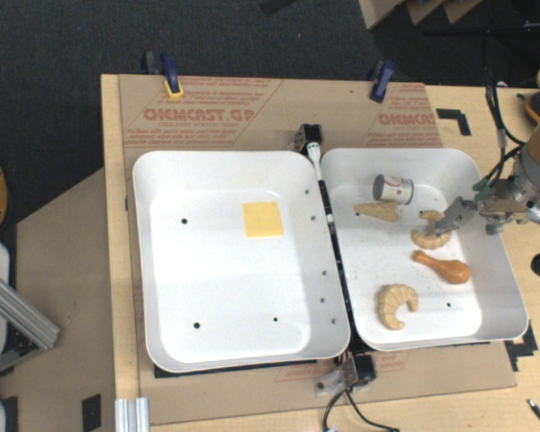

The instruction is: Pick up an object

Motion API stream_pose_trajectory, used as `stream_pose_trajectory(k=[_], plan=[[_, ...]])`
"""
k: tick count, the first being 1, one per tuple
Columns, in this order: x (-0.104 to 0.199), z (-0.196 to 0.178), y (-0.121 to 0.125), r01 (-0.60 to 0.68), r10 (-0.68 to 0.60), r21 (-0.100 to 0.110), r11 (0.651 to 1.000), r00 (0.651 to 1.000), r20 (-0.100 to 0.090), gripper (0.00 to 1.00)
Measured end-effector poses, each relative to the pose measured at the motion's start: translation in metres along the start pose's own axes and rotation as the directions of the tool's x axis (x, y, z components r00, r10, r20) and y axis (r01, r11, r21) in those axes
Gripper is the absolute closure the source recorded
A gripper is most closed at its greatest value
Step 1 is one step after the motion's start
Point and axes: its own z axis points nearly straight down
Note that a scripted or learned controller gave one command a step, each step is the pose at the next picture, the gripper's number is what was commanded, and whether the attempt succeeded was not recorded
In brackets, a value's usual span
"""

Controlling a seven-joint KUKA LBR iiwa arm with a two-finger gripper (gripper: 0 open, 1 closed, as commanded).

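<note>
The right bin (495, 286) holds several small items. A white and grey cylinder (392, 188) lies at the back, with a tan wedge-shaped piece (378, 211) just in front of it. A curled tan piece (430, 238) sits near the middle right, an orange-brown drumstick (444, 267) below it, and a croissant (396, 305) at the front. My gripper (448, 220) reaches in from the right, low over the bin, its tip right at the upper edge of the curled tan piece. A flat yellow square (263, 220) lies in the left bin (162, 268).
The bins meet along a dark centre seam (331, 241). Two blue clamps (171, 72) hold the brown board at the back. Cables (499, 142) run along the right side near the arm. Dark floor surrounds the bench.
</note>
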Motion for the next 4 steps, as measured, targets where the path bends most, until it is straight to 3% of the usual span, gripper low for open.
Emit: stream_pose_trajectory(k=[1,2,3,4], plan=[[-0.026,0.099,0.078,0.003,-0.003,-0.004,1.000,1.000,-0.005,0.00],[0.048,0.106,0.099,0.007,-0.007,-0.001,1.000,1.000,-0.002,0.00],[-0.013,0.106,0.011,-0.009,0.009,0.008,1.000,1.000,0.000,0.00],[0.003,0.106,-0.054,-0.003,0.003,0.007,1.000,1.000,-0.004,0.00]])
